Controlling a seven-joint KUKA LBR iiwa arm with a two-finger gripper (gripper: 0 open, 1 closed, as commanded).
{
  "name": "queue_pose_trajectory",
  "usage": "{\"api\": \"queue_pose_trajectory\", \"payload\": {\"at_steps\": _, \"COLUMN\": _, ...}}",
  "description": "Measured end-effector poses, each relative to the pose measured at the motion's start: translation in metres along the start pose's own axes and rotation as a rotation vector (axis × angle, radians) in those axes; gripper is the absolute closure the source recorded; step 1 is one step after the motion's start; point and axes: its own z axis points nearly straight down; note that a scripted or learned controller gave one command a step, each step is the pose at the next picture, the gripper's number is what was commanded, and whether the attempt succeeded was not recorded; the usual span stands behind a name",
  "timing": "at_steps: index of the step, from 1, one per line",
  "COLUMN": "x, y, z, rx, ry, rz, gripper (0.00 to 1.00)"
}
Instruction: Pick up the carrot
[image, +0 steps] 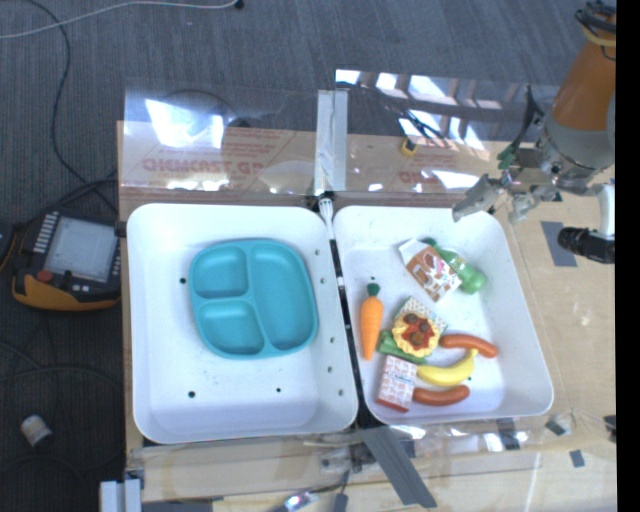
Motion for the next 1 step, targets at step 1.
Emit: {"api": "queue_pose_trajectory", "payload": {"at_steps": 1, "x": 0.0545, "y": -0.1031, "z": 0.0266, "rx": -0.001, "ry": 0.000, "rz": -0.308, "gripper": 0.00}}
